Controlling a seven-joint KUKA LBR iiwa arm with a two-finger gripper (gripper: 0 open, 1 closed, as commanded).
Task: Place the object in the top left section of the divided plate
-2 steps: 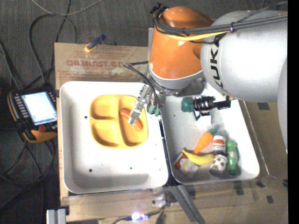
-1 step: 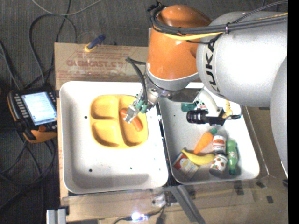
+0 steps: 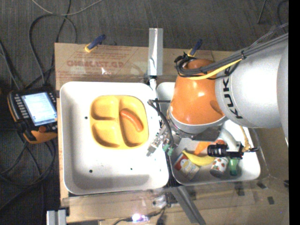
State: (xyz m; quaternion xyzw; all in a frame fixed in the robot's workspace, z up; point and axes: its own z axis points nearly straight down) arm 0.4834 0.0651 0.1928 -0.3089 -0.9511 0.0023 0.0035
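We see yellow divided plate (image 3: 118, 122) in left bin (image 3: 79, 172), hot dog (image 3: 131, 120) in its right section. Gripper (image 3: 157, 142) at bin divider, grip state unclear to us, perhaps empty.

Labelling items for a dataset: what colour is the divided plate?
Yellow; the divided plate shows clearly in the camera view.

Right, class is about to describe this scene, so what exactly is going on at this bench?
A grey KUKA arm with an orange band reaches in over the right bin, which holds a banana and other small items. The left bin holds a yellow divided plate with a hot dog lying in its large right section. The plate's top left section bears nothing. The gripper hangs over the edge between the bins.
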